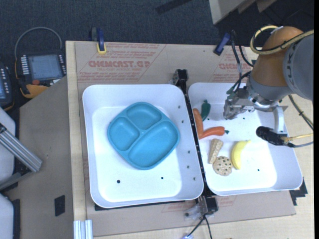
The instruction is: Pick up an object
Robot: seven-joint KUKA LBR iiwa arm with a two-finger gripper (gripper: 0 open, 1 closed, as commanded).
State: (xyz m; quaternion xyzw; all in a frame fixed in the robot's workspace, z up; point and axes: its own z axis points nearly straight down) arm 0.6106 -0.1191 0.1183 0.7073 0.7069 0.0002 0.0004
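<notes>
A table [75, 133] covered with brown printed board is seen from above, bearing two shallow white bins side by side. The left bin [99, 183] holds a large blue divided plate [143, 134] with three compartments, lying slightly turned. The right bin [279, 176] holds small toy foods gathered near its left side: a yellow banana [239, 153], curved and upright in the frame; an orange carrot [212, 131] lying crosswise; a beige cone-shaped piece [215, 150]; a round speckled cookie [222, 166] just below it; and a small dark green piece [205, 108] near the divider. The grey arm [299, 68] with its orange band [273, 66] is seen entering from the right, wrist pointing down over the right bin's upper part. The claw [234, 108] is placed above bare bin floor, right of the green piece; whether it is open cannot be told.
</notes>
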